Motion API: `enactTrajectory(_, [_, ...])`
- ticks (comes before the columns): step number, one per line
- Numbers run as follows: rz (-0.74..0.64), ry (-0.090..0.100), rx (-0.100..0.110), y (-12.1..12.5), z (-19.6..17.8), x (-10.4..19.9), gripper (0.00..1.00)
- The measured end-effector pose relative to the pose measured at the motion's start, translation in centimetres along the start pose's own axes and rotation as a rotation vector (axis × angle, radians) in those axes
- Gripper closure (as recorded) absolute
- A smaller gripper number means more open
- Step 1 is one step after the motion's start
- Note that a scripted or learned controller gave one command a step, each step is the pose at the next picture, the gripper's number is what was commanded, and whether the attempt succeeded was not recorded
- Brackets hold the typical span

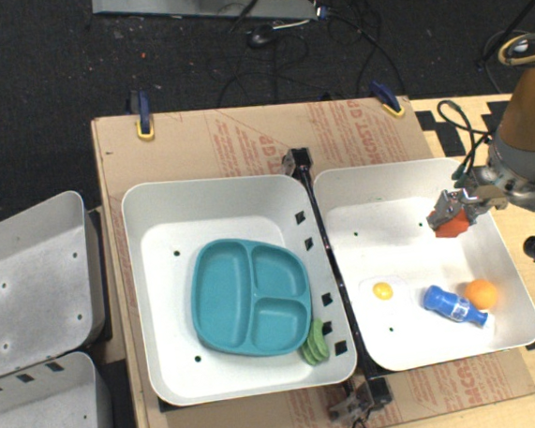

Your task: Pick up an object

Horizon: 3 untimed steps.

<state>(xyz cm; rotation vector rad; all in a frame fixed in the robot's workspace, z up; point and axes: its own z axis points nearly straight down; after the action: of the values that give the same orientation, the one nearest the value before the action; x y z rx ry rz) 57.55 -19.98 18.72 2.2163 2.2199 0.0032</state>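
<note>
**Red piece at the gripper, right bin**

Nearest the camera, a green item [314,343] lies at the front edge of the left bin [155,219], touching the teal divided plate [251,296]. In the right bin [504,327], a blue bottle [454,305] lies against an orange ball [481,293], with a small yellow piece [382,290] well apart to their left. The gripper [452,211] hangs over that bin's far right side, its fingers closed on a red object [451,226]. Nothing crowds it; the bottle and ball lie nearer the camera.
</note>
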Motion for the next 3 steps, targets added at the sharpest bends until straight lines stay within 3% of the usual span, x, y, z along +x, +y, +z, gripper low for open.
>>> enactTrajectory(1, [-0.001,0.000,0.000,-0.5,-5.0,0.8,1.00])
enactTrajectory(3, [-0.005,0.004,0.006,-2.8,-4.5,10.1,1.00])
